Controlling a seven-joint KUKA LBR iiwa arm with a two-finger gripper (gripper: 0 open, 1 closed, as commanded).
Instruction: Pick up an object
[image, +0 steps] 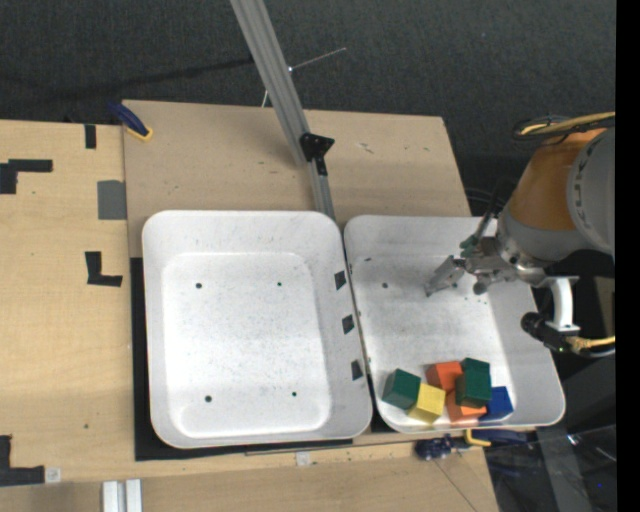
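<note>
The end effector (452, 276) is hovering over the upper middle of the right bin (400, 250), and whether it is gripping anything cannot be told. The blocks are lying clustered in that bin's near corner: green block (402, 388), yellow block (430, 401), orange block (445, 376), dark green block (476, 380), blue block (498, 402).

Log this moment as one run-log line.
gripper: over right bin, holding nothing | blocks: clustered at near edge | left bin: untouched

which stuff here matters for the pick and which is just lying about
For the job: gripper; right bin; green block; yellow block; orange block; dark green block; blue block.

Just lying about: left bin; metal pole; blue clamp.
</note>
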